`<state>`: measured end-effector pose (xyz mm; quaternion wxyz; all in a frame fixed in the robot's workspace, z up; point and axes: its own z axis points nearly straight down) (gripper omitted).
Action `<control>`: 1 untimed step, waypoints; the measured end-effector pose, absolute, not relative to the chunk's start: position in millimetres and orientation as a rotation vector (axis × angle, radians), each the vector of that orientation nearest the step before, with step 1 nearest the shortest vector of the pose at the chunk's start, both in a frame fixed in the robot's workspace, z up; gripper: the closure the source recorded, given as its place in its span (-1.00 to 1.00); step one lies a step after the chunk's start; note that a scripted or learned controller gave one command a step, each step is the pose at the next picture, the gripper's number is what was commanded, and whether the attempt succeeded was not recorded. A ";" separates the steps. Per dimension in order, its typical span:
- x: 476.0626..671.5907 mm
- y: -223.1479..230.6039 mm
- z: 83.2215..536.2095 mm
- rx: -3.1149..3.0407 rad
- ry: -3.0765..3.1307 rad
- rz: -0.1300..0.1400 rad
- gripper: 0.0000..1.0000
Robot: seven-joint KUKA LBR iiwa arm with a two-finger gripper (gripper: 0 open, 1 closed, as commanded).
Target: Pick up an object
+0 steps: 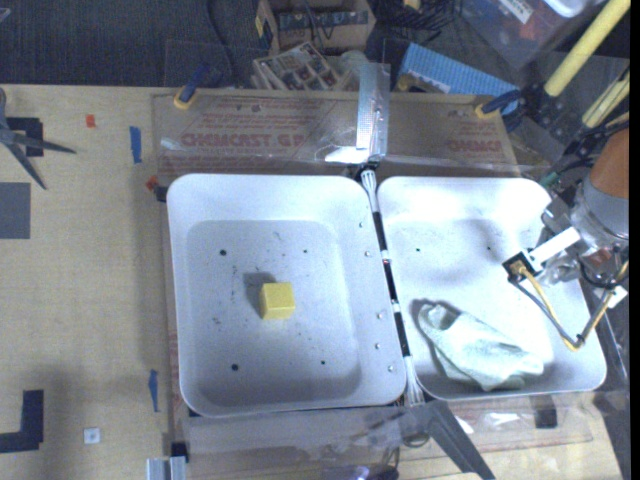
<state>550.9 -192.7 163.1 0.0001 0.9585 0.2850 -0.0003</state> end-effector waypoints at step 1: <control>580.1 -170.3 169.7 3.083 0.605 -0.002 1.00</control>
